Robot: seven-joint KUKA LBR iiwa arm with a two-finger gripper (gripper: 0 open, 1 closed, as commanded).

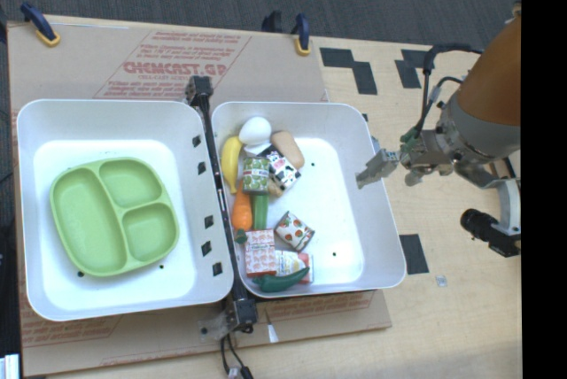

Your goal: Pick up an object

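Right, the gripper (376,169) hovers at the right rim of the right bin (354,191), mid-right of the frame, and whether its fingers are parted or closed I cannot tell. Toys crowd that bin's left side: banana (230,161), white egg (255,130), potato-like piece (288,148), carrot (242,213), small printed cartons (294,231). Left bin (27,191) carries a green divided tray (113,214), centre-left
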